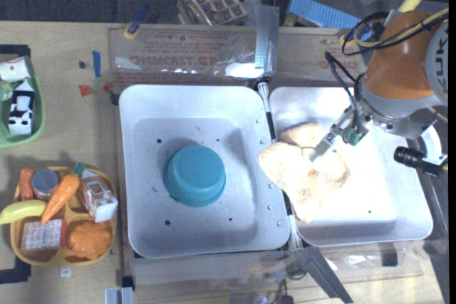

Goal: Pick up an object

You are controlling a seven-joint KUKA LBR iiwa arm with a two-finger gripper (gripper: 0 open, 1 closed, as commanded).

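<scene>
**Cloth draped over the right bin's edge**

Where the right white bin (399,224) meets its neighbour, a pale cream, crumpled cloth (306,171) lies rumpled and flat, its left edge lapping onto the rim between the two bins. It looks soft and faintly mottled, folded on itself at the far end. Left of it, an upturned teal plastic bowl (195,175) sits in the left white bin (142,110). Farther back, the two-finger gripper (322,148) points down at the cloth's middle; whether its fingers are apart or together cannot be told. Above it rises the grey arm with its orange band (399,57).
</scene>
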